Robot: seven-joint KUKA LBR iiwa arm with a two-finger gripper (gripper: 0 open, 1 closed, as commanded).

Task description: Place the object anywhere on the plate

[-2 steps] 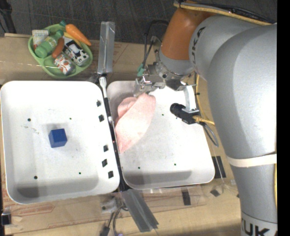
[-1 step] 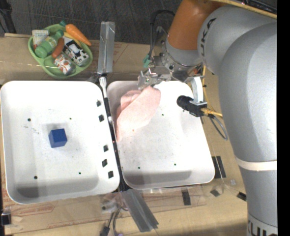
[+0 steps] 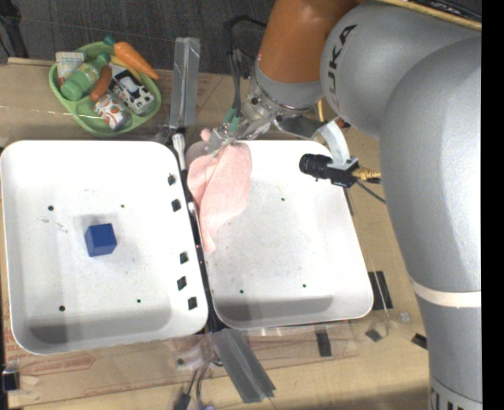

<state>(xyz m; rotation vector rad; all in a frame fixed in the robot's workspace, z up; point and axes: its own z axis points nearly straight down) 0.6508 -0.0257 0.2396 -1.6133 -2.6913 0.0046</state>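
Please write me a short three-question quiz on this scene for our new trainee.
1. True or false: the blue cube lies in the left bin.
2. Which colour is the cloth hanging below the hand? A) green B) pink C) yellow
3. Fill in: the green bowl of toy food stands beyond the ____ bin.

Key
1. True.
2. B: it is pink, draped over the divider edge and the right bin.
3. Left.
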